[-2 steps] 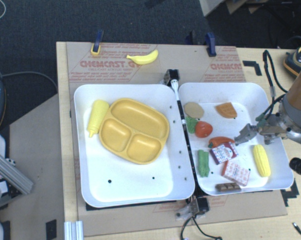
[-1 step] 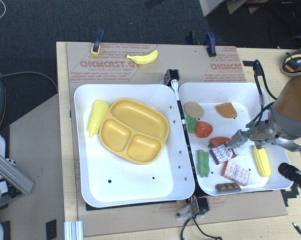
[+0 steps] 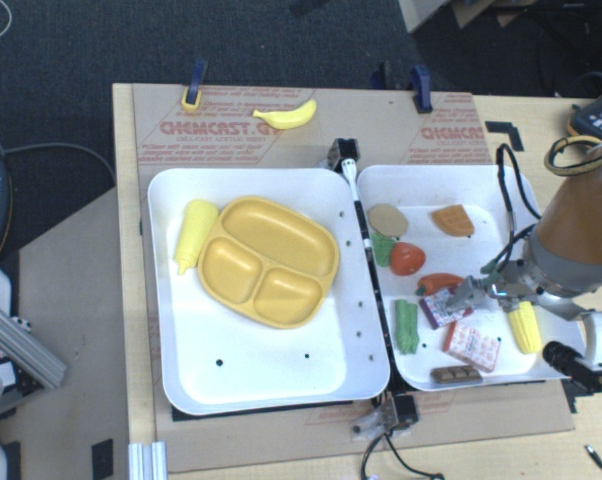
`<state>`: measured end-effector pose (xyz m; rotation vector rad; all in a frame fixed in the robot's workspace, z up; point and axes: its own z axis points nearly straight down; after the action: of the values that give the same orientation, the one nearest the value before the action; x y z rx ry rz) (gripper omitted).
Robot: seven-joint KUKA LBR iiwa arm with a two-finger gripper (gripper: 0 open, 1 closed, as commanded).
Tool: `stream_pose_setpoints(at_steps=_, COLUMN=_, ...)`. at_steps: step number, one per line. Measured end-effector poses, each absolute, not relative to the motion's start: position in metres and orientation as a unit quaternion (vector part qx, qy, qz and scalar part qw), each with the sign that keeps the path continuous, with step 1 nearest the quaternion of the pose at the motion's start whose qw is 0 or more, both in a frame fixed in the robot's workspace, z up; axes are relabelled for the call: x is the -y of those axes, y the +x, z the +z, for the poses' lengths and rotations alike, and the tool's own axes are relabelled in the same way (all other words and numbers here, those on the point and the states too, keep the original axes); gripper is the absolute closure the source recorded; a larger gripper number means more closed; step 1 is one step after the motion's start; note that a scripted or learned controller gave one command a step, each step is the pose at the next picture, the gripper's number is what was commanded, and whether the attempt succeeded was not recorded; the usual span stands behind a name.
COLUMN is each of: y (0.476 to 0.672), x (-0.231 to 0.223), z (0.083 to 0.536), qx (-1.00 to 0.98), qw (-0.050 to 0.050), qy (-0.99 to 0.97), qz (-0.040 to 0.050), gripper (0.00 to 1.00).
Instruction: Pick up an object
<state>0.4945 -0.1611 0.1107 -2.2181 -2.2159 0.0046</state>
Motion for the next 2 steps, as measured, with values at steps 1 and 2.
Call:
stream_pose_setpoints(at_steps=1, y=0.497, x=0.160, z=0.087, qx=0.707, qw=0.002, qy=-0.707, qz=-0.0023, gripper=0.00)
stream_pose_setpoints(at_steps=2, y=0.499, x=0.163, z=0.101, qx=0.706, qw=-0.006, qy=-0.708, qz=-0.0033, gripper=1.00)
